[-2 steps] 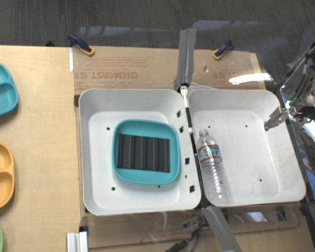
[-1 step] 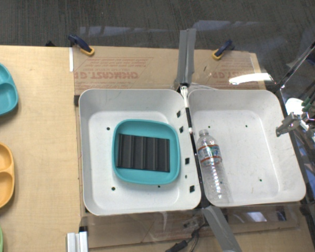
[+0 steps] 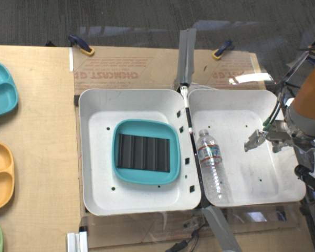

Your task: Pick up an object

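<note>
In the right bin [image 3: 262, 185], toward the lower middle of the frame, a clear plastic water bottle [image 3: 211, 164] lies on its side along the bin's left wall, cap toward the top. The gripper [image 3: 260, 140] hangs at the right of the frame over that same bin, well apart from the bottle; nothing sits between its fingers, and whether they are apart or together cannot be told. The left bin [image 3: 94, 140] holds a teal tray [image 3: 146, 152] with a dark ribbed insert [image 3: 144, 152].

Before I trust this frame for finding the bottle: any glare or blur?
Camera view: a bright glare patch sits on the cardboard behind the right bin; the clear bottle is sharp but faint against white; the gripper looks slightly soft.
</note>
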Robot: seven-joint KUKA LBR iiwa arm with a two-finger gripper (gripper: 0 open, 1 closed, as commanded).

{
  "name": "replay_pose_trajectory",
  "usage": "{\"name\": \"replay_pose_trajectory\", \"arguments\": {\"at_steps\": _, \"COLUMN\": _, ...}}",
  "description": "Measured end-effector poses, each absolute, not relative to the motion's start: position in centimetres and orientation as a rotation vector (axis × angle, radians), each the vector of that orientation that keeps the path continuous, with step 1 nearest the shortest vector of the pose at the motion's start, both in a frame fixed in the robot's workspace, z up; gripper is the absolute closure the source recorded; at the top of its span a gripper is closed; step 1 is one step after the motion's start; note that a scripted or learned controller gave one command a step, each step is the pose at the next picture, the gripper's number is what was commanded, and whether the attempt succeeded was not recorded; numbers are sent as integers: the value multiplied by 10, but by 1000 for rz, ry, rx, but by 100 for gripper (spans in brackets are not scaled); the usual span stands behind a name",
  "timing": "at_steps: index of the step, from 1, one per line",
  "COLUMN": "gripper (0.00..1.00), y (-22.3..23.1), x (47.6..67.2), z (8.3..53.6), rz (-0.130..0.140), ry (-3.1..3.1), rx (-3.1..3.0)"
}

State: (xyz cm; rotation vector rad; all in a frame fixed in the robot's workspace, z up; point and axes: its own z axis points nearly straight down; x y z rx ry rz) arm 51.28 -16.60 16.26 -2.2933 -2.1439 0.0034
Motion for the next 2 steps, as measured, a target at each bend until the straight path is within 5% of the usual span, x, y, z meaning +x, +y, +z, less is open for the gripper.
{"name": "replay_pose_trajectory", "arguments": {"at_steps": 1, "gripper": 0, "y": -125, "x": 512, "z": 120, "rz": 4, "ry": -1930, "rx": -2474}}
{"name": "replay_pose_trajectory", "arguments": {"at_steps": 2, "gripper": 0, "y": -193, "x": 544, "z": 179, "rz": 3, "ry": -1937, "rx": -2474}}
